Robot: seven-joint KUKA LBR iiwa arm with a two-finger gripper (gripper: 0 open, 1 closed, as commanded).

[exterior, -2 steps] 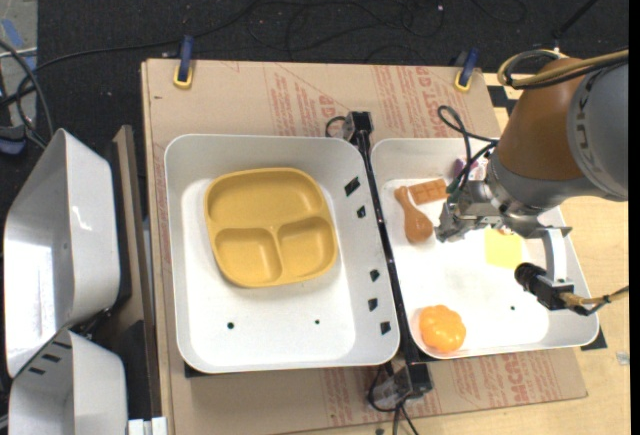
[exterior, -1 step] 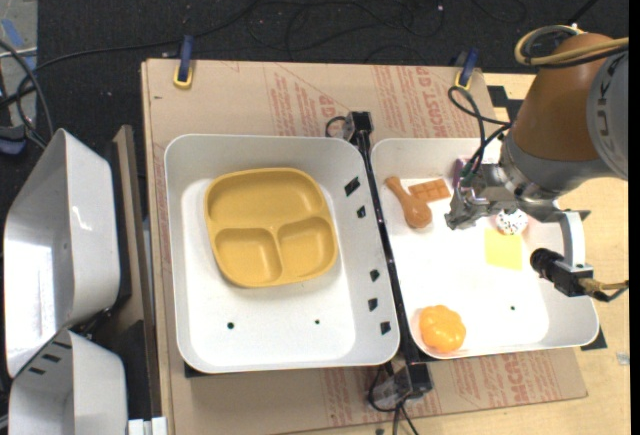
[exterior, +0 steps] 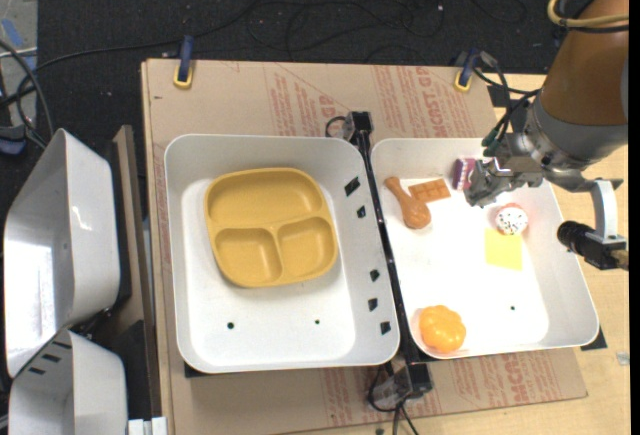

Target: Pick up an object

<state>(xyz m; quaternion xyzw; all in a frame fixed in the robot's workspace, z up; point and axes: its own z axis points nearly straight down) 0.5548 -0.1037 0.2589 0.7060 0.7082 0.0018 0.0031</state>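
Observation:
The right bin (exterior: 560,318) holds several small things. An orange fruit-like ball (exterior: 441,328) lies by its front rim. A yellow flat square (exterior: 504,249) sits near the middle right, and a white round dotted piece (exterior: 511,220) lies just behind it. A tan wooden spoon (exterior: 407,204) and an orange cracker-like rectangle (exterior: 431,190) lie at the back left. A small purple object (exterior: 464,171) sits by the back rim. My gripper (exterior: 489,185) hangs low over the back of this bin, between the purple object and the dotted piece, seen from above.
The left bin (exterior: 190,323) carries a yellow three-compartment plate (exterior: 270,226). Black clips run along the divider (exterior: 375,223) between the bins. White containers (exterior: 55,243) stand off the bench's left side. Cables cross the dark floor behind.

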